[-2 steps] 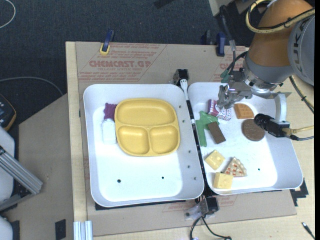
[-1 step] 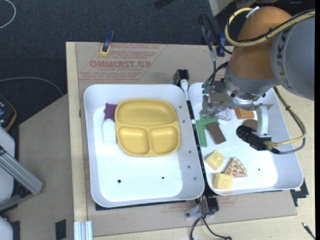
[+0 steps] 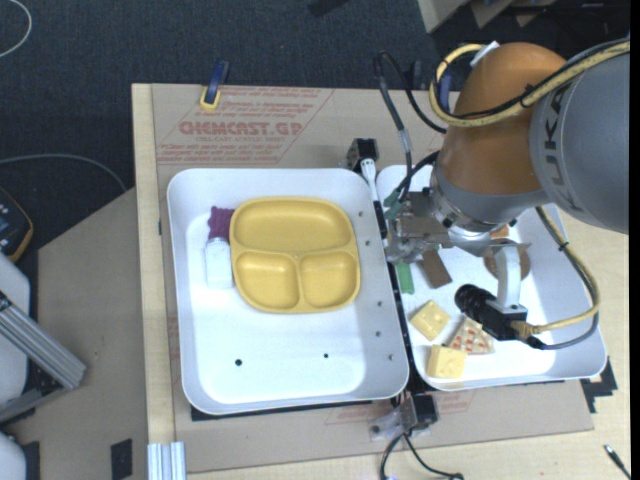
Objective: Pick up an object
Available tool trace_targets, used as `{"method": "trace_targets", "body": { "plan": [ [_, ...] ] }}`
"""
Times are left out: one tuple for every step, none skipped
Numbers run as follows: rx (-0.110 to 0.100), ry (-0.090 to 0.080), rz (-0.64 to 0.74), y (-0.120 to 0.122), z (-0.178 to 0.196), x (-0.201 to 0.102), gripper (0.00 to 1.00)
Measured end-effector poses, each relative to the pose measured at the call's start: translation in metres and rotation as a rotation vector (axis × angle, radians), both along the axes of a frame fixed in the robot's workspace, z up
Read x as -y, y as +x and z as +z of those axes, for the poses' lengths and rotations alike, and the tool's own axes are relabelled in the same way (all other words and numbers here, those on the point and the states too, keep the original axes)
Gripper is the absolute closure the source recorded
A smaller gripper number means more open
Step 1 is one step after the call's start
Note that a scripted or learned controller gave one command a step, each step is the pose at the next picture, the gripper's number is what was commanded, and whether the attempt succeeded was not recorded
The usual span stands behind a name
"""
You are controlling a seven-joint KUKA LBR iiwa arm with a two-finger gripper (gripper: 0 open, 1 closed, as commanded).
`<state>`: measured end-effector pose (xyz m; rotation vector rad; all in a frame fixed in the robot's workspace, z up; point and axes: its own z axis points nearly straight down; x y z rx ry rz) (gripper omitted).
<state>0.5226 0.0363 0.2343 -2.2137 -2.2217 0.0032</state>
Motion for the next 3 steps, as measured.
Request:
{"method": "trace_targets", "body": {
  "plan": [
    [0.001, -0.002, -0.005, -0.002, -0.014, -0.001, 1.0],
    [0.007, -0.002, -0.004, 0.014, -0.016, 0.002, 1.0],
    [0.004, -0.001, -0.003, 0.011, -0.016, -0.002, 1.0]
  ]
}}
